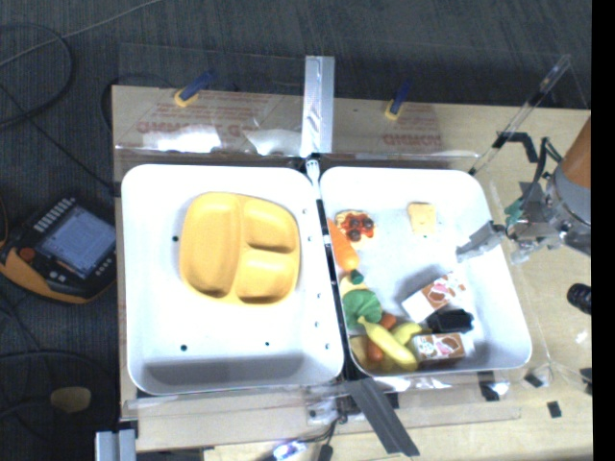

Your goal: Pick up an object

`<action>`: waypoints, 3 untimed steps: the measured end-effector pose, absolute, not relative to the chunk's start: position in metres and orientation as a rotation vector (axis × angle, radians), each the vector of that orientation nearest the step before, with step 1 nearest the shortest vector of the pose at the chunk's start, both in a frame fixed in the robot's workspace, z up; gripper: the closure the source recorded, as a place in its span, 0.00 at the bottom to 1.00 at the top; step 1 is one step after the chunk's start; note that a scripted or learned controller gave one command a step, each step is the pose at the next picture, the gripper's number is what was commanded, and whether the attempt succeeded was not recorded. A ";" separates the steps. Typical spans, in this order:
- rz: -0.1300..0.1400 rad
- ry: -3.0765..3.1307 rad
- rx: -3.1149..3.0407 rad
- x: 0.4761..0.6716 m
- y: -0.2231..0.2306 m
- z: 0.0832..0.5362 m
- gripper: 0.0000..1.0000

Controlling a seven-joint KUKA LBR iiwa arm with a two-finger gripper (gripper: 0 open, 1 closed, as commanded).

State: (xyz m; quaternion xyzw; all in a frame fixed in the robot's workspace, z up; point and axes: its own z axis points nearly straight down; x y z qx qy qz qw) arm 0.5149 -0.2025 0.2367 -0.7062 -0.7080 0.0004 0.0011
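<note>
1. Yellow sectioned tray point(238, 248) lies flat in the left bin point(144, 344).
2. Banana point(391, 344), broccoli point(362, 304), carrot point(344, 251), pale cheese block point(421, 218) and small cartons point(434, 299) lie in the right bin point(500, 305).

You see dark grey carpet point(317, 12) around the wooden bench point(452, 123); a handheld pendant point(60, 248) lies at nine o'clock.

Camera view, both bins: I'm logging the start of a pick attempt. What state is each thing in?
Yellow tray: lying in the left bin, nothing on it.
Cheese piece: lying apart in the right bin.
Banana: in the pile at the front left of the right bin.
Carton: on its side.
Hand: above the right bin's right edge, holding nothing.
</note>
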 end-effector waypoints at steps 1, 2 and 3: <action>0.000 -2.243 -2.197 0.508 -0.180 0.106 0.00; 0.000 -2.240 -2.198 0.508 -0.181 0.115 1.00; 0.000 -2.241 -2.198 0.508 -0.181 0.115 0.00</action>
